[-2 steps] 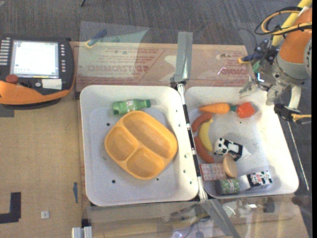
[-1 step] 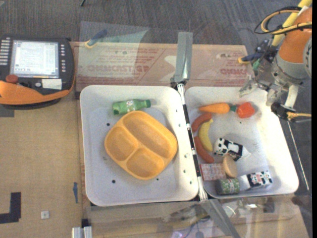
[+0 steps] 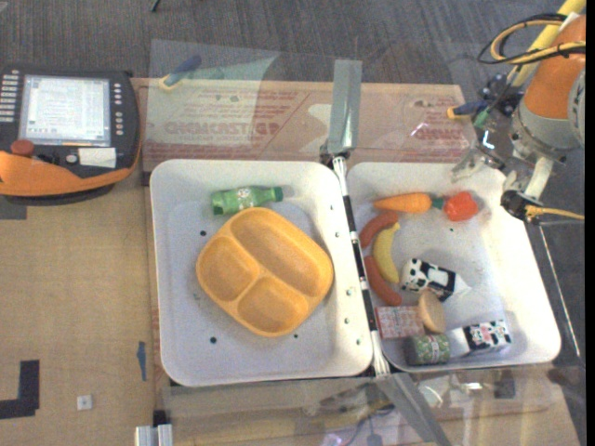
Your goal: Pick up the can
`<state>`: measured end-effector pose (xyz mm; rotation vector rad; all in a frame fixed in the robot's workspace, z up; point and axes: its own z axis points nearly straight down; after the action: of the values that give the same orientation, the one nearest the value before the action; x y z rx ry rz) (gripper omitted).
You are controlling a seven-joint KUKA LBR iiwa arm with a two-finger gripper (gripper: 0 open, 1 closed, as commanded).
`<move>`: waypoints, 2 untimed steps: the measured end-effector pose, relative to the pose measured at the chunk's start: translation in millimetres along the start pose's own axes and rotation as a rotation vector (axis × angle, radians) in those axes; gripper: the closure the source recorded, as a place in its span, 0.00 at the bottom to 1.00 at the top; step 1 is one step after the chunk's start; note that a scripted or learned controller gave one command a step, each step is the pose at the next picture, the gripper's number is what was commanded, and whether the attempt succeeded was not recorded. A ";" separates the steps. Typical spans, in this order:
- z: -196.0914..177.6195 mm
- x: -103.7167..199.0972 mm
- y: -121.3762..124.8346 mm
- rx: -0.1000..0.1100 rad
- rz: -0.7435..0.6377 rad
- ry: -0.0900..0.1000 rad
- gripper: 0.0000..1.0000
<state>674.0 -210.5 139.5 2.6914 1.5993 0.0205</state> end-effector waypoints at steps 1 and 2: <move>16.2 1.3 -9.4 0.016 0.085 0.002 0.00; 48.3 13.0 -20.4 0.029 0.342 -0.016 0.00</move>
<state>663.1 -189.4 90.9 2.9421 1.1251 -0.0222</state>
